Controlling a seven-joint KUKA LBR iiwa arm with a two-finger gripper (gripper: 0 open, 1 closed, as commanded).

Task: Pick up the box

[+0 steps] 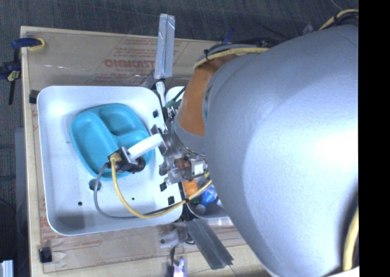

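A light blue, shallow box (pixel 103 133) with two hollows lies in the left white bin (pixel 61 209), in its back half. My gripper (pixel 172 171) hangs over the divide between the two bins, just right of the box's near right corner. The wide grey arm and its orange band (pixel 194 108) cover the gripper from above. Nothing shows between the gripper and the box, which rests on the bin floor.
A slim metal post (pixel 164 44) stands at the back between the bins. A small blue and orange object (pixel 206 195) peeks from under the arm in the right bin. The wooden bench (pixel 91 56) surrounds the bins, with a blue clamp (pixel 24 43) at its far left corner.
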